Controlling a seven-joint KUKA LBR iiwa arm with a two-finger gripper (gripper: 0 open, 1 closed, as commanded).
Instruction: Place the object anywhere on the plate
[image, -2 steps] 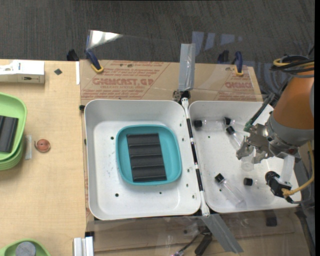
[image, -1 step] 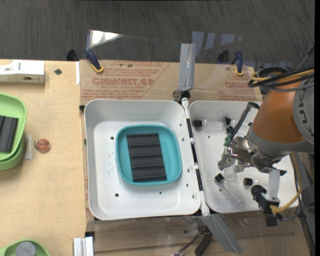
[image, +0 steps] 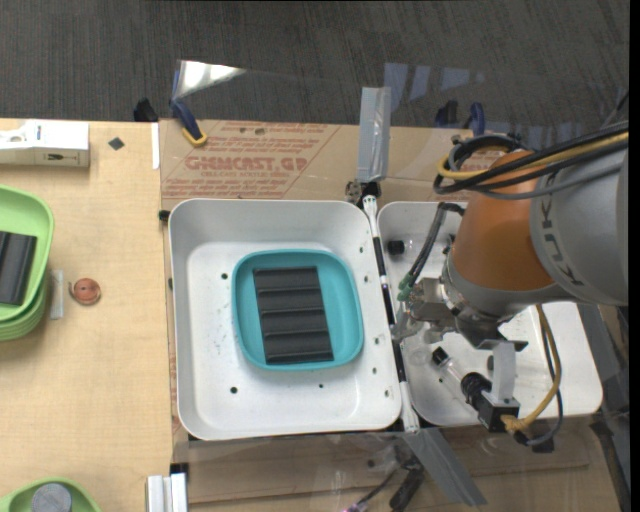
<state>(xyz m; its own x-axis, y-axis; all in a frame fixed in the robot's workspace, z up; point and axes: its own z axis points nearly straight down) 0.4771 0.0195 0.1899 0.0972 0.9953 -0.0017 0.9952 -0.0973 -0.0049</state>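
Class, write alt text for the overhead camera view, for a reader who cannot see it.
A grey and orange robot arm reaches over the right white bin, while a dark ridged block lies on a teal plate in the left white bin. A green tray sits at the far left.

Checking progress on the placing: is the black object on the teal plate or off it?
On it. The black ribbed object lies flat in the middle of the teal plate, inside the left bin.

Two white bins (image: 195, 400) side by side on wooden table (image: 110, 400). Cardboard sheet (image: 250, 160) at twelve o'clock. Green trays (image: 25, 215), small orange disc (image: 86, 291) at nine o'clock. White box (image: 45, 143) at ten o'clock.
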